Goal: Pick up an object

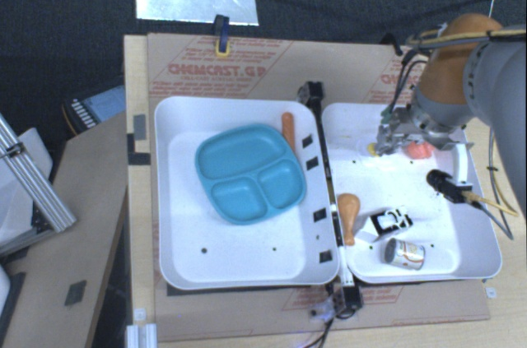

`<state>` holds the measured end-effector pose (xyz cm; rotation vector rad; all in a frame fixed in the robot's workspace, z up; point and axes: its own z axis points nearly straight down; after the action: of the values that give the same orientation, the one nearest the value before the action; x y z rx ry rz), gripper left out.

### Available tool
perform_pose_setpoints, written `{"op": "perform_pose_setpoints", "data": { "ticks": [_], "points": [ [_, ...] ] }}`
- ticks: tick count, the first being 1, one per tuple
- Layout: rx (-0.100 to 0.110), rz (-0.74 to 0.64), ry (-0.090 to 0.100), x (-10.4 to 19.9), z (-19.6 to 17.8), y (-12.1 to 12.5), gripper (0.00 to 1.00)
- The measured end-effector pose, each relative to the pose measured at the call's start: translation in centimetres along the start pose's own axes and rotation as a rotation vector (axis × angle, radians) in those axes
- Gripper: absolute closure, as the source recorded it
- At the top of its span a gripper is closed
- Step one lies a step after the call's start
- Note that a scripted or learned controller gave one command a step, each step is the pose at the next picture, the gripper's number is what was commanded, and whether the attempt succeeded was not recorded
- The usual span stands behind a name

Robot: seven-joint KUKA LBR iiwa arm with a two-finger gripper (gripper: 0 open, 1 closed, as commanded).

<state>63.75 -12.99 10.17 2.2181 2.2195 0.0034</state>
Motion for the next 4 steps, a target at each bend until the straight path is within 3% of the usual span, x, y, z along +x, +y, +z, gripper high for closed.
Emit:
{"op": "perform_pose_setpoints", "data": {
  "ticks": [2,3,4],
  "points": [
    [-0.001,-0.003,0.000,-0.4,-12.4,-0.5,1.00],
    [0.002,-0.002,0.000,-0.4,-10.3,-0.5,1.00],
    [0.002,-0.007,0.001,5.0,-11.6,-0.4,1.00]
  ]
}}
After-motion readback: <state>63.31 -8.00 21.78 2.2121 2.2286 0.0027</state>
